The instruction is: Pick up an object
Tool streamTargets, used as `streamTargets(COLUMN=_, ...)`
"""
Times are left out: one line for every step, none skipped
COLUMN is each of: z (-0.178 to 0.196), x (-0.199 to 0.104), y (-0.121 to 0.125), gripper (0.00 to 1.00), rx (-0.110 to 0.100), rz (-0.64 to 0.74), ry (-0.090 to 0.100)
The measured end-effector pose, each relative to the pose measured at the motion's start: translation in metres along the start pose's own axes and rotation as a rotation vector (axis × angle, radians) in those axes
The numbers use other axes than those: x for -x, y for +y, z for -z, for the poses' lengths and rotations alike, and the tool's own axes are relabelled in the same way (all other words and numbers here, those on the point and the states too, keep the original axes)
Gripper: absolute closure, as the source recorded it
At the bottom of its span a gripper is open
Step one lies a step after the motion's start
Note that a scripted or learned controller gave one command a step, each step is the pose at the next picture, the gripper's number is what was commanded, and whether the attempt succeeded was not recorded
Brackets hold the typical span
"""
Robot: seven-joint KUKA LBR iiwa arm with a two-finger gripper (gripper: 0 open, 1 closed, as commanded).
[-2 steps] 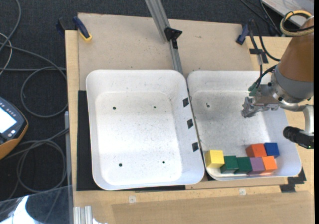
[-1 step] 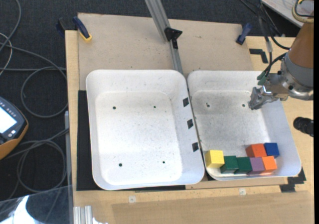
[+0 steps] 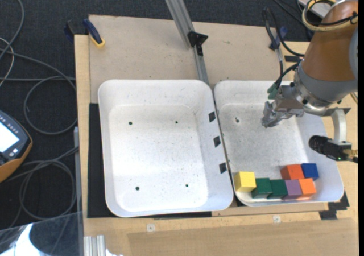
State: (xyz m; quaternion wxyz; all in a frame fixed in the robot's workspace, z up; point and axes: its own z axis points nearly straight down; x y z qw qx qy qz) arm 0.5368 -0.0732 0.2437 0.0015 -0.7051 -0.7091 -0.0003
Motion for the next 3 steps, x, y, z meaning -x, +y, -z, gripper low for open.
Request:
streamTargets(z=0.003, x=-0.044, y=0.001, gripper=1.0, rx=0.001, rz=0.001, ry=0.0)
streamTargets(z=-0.009, x=-0.096, y=0.0, gripper=1.0, rx=-0.001, rz=0.001, ry=0.0)
streamTargets(z=-0.003, x=-0.159, y=0.006, gripper=1.0, rx=0.003, rz=0.003, ry=0.0)
